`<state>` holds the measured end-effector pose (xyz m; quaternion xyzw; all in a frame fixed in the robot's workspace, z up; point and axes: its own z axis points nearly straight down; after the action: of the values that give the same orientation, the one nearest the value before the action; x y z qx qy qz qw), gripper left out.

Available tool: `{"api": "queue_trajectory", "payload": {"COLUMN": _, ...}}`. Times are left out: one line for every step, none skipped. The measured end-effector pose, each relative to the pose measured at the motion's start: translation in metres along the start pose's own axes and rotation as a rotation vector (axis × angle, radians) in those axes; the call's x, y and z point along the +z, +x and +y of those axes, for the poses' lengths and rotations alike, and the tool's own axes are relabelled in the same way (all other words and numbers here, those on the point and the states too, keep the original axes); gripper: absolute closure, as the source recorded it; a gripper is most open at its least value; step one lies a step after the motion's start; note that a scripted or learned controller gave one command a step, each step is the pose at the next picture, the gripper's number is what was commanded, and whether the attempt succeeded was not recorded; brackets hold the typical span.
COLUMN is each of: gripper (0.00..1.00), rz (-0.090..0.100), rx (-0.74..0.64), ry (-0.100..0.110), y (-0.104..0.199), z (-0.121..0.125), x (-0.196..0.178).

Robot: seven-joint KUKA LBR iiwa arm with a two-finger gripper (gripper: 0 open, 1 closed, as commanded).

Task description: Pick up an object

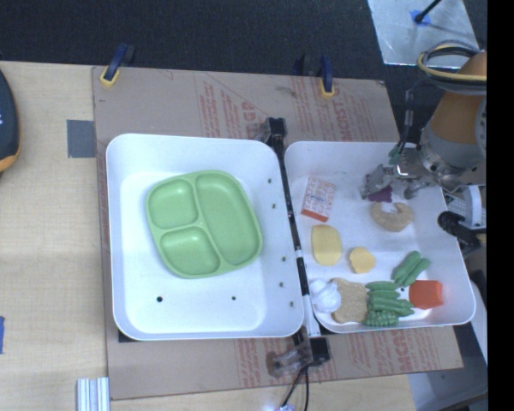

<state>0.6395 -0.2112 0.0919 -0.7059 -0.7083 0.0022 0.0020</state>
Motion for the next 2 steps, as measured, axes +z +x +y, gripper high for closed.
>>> {"api": "queue_trajectory", "payload": {"gripper": 0.0, "rz": -0.001, "rx": -0.001, "ry": -0.006, "y": -0.001, "z": 0.013, "x": -0.001}}
{"api": "queue_trajectory", "payload": {"gripper": 0.0, "rz": 0.0, "rx": 0.0, "ry": 0.0, "y": 0.0, "z": -0.005, "x": 0.0}}
